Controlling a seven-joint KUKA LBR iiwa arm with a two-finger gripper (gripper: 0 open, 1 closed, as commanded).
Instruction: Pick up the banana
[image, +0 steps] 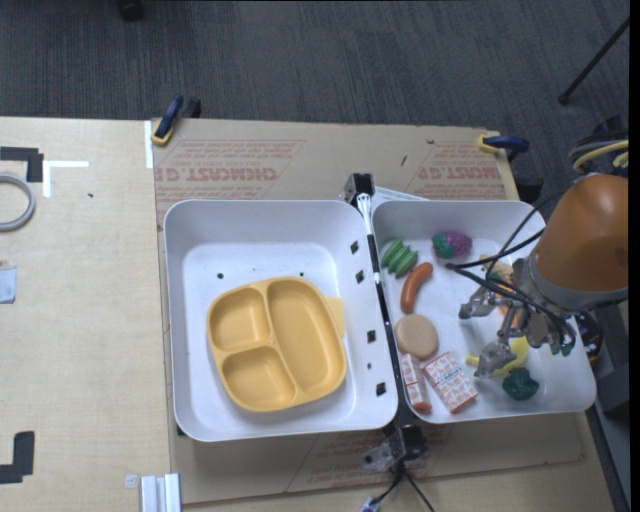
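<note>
Evidently closing in on the banana

Camera view: the arm reaches in from the right over the right bin (560, 225), its gripper (497, 335) low among the toy foods. Just beneath and beside the fingertips lies the banana (514, 350), a small yellow patch near the bin's lower right, largely covered by the wrist hardware; the arm probably sits there to line up on it. How wide the jaws stand I cannot tell, and nothing is plainly held. A green item (519, 384) lies just beside it, crowding the grasp. The yellow tray (275, 343) sits alone in the left bin (190, 300).
</note>
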